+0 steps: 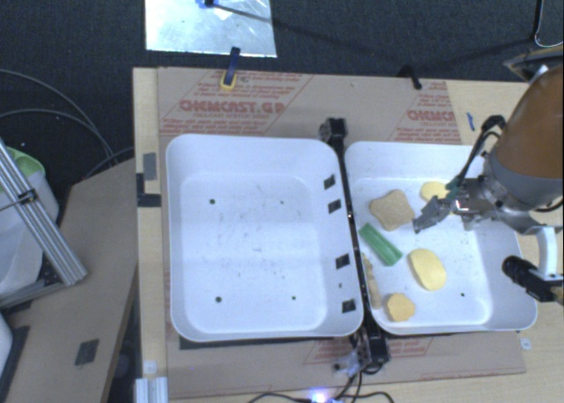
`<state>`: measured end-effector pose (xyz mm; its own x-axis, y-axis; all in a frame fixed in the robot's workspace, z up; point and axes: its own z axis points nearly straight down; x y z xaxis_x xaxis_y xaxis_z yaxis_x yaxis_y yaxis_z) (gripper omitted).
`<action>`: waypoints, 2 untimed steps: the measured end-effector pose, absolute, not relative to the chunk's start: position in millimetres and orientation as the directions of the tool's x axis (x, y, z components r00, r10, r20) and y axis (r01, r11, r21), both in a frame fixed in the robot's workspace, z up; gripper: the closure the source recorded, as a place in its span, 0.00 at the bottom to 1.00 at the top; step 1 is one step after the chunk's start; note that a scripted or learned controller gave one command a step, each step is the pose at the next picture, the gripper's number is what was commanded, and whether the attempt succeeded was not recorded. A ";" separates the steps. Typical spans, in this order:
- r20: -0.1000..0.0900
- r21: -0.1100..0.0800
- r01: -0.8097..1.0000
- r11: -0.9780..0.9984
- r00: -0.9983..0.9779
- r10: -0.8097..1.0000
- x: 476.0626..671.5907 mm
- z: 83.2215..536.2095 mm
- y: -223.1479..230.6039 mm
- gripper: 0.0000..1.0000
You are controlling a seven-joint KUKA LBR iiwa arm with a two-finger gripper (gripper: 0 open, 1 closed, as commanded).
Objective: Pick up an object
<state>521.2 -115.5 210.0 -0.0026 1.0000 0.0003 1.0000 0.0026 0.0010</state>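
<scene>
We see the arm reaching in from the right over the right bin (493, 309), its tool (432, 216) hanging low above the bin floor, just right of a tan, bread-like piece (392, 209). We cannot tell whether the tool is open or closed; its dark tip is too small and blurred to read, and nothing is seen caught in it.

All the candidates lie in this one bin, which explains the arm's reach. Besides the tan piece there is a small yellow piece (433, 190) just above the tool, a green block (381, 245) lying aslant near the bin's left wall, a larger yellow piece (427, 269) below the tool, and an orange-yellow piece (400, 307) near the front edge. They lie loosely scattered, apart from each other, which we judge leaves room for a descent between them.

The left bin (176, 242) sits alongside on the bench (291, 97). We judge that the pick is not yet made, with the tan piece or the small yellow one the likeliest target.
</scene>
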 end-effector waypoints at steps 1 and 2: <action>0.002 -0.011 1.000 -0.003 0.003 1.000 482.4 95.8 -142.4 0.00; 0.000 0.003 1.000 0.004 -0.004 1.000 500.8 83.6 -138.7 0.00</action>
